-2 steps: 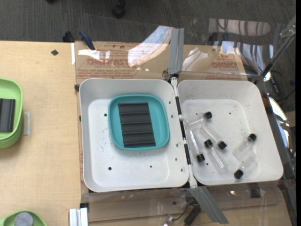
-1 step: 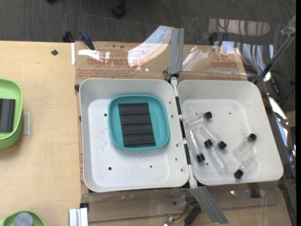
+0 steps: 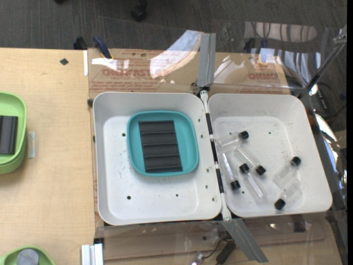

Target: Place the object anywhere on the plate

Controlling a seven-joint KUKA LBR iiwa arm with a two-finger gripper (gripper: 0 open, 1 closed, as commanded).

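Two shallow white bins are sitting side by side on the bench. The left bin is holding a teal plate with rounded corners, lying flat a little toward the far side of the bin's floor, and a dark ribbed block is resting across the middle of that plate. The right bin is holding the objects for the task: six clear vials with black caps, all lying on their sides on the bin floor. None of them is touching the plate. One vial is lying toward the far left of that bin with its cap pointing right; three are clustering near the bin's middle, close beside one another at crossing angles; two more are lying toward the right wall, one cap farther off and one nearer. The wall between the bins is separating every vial from the plate. On the wooden bench top at the far left edge of the scene, a stack of light green dishes is sitting with a dark item on top. Beyond the bins, a flattened cardboard sheet is lying under glossy plastic.
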